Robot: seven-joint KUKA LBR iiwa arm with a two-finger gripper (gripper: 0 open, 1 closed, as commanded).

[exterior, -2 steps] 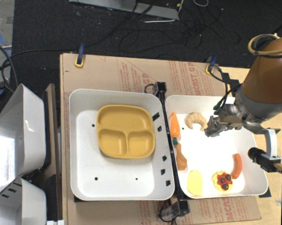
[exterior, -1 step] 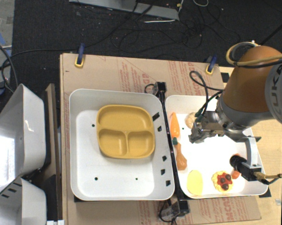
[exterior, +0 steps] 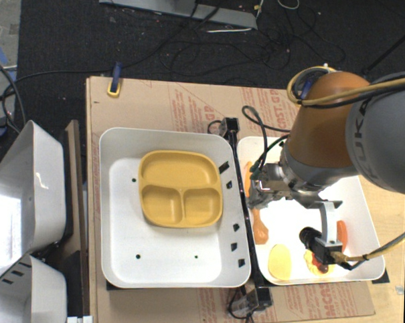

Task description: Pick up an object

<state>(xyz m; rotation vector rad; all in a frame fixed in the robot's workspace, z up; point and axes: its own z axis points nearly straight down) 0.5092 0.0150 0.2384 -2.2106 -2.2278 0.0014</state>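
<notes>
1. Brown board (exterior: 191, 103), printed with red lettering, forms the bench top, and both bins are carried on it.
2. The grey arm (exterior: 385, 132) is seen reaching in from the right, with its orange band (exterior: 325, 123) hanging over the right bin.
3. The left white bin (exterior: 113, 207) is set just beside the right white bin (exterior: 368, 211); whether their rims touch cannot be told.
4. A yellow divided plate (exterior: 181, 189) is laid flat in the left bin, towards its far half.
5. The gripper (exterior: 267, 184) is placed low over the left part of the right bin, beneath the band. It is largely covered by the wrist, so whether it is open or closed cannot be told, and nothing is seen held in it.
6. A yellow oval piece (exterior: 280, 261) is found in the right bin by its near rim, well apart from the gripper.
7. An orange elongated piece (exterior: 260, 223) is laid along that bin's left wall, just nearer than the gripper. Contact between the two cannot be made out.
8. A small red-orange piece (exterior: 342, 232) is seen towards the right side of the same bin, apart from the others.
</notes>
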